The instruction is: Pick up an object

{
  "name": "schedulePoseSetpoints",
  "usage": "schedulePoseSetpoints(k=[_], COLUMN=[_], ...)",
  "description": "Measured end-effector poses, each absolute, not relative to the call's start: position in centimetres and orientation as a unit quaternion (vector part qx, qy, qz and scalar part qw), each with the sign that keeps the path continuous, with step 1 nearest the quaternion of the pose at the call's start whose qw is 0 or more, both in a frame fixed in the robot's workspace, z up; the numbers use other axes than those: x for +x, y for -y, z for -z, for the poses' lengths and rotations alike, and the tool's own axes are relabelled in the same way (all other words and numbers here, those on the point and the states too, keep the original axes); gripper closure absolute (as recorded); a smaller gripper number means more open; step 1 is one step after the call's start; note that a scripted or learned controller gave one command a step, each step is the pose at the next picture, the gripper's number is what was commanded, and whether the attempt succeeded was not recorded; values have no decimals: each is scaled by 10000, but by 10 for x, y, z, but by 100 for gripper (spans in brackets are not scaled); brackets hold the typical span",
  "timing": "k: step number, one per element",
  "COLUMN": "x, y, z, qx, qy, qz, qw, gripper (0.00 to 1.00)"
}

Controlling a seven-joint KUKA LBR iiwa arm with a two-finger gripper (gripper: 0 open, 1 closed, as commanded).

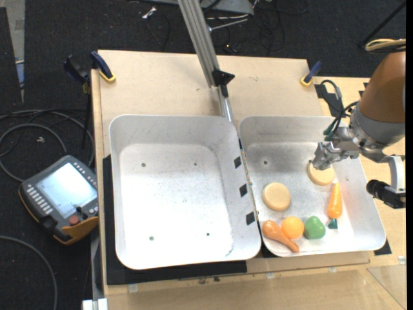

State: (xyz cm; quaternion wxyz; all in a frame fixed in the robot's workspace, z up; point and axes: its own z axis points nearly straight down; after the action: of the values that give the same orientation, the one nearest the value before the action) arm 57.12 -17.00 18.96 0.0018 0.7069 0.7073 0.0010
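The arm (381, 105) is reaching in from the right edge of the camera view, its orange band sitting high at the frame's side and the grey wrist section bulging just below it. The wrist is angling down and to the left, pointing the gripper (324, 163) low over the right-hand bin. Black cables are looping up behind the wrist, and a dark fitting is jutting out under the grey housing at the far right. The metal gripper body is hanging close above the bin floor, and its tip is too small and cluttered to read.
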Motion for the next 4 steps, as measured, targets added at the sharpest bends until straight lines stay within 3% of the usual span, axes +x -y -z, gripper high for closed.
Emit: schedulePoseSetpoints(k=[2,4], x=[567,549], y=[163,59], z=[-289,-258], qx=[7058,7040], qy=[-7084,-7102], qz=[-14,0], qw=[29,-16], gripper=[100,100])
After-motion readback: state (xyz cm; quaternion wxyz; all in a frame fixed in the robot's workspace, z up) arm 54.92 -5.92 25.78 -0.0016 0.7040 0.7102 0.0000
